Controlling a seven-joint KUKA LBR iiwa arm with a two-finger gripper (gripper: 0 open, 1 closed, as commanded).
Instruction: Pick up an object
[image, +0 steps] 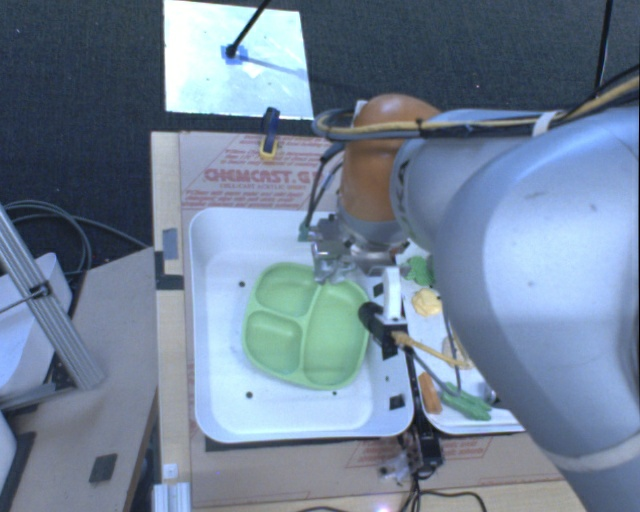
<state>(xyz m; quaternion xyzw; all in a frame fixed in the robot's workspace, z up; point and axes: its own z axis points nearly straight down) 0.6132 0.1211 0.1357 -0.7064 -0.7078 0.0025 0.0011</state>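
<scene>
Well, my hand (328, 264) hangs low over the left bin (215, 300), right at the far rim of the green plate (300, 330). From this slant my own wrist covers the tip, so I cannot tell how far open my hand is, nor whether it is touching the rim or only just above it. Nothing shows in its grip.

The green plate lies flat on the bin floor, filling most of the middle and right of that bin. It is a rounded, divided dish with three wells: two smaller ones on the left, one behind the other, and a long one down the right side. Its long axis seems to run from far left to near right, and the long well follows the bin's right wall. My hand is at the far end of that long well.

Under both bins lies a brown sheet (250, 160) on the counter (170, 400). Red print across its far strip reads "CHEMCAST", followed by a letter that looks like G before my arm cuts it off. A blue and yellow clamp (268, 135) stands on the sheet's far edge.

In the right bin (500, 425), past my arm, I can see a yellow piece (427, 300), an orange piece (430, 392) and a green piece (462, 402).
</scene>
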